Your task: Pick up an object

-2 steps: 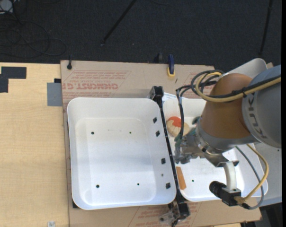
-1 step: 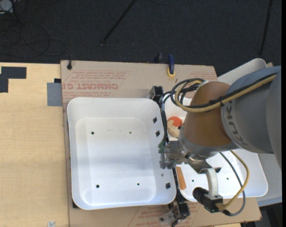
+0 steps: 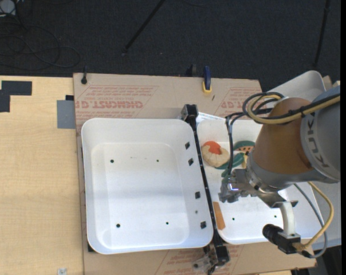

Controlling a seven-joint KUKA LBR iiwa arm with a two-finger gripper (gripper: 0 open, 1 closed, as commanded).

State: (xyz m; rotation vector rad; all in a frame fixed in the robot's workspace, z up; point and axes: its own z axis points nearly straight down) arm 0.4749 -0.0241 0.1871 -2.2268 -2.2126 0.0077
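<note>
I am reaching in from the right of the frame, my grey arm with its orange band (image 3: 282,139) bent over the right-hand shallow white plastic bin (image 3: 250,228), and my two-finger gripper (image 3: 230,191) hangs low near the middle of that bin, just right of the black divider clips that join the two bins. From this angle my wrist hides the business end, so I cannot tell how wide the tool stands, or whether it has anything in it; I claim no catch. The likely targets lie close by: a round cream-coloured object with a red patch on top (image 3: 214,153) sits up and left of my gripper, against the bin's left wall, with something green and teal (image 3: 239,158) just beside it, partly under my arm. A slim orange stick-shaped object (image 3: 218,215) lies below my gripper along the same wall. The left-hand white bin (image 3: 93,153) takes up the centre of the frame. I judge this to be the approach, or the descent over a chosen thing, with the lift not yet made. Next I need to settle squarely over one object, clear of the wall, and close firmly before rising.
</note>
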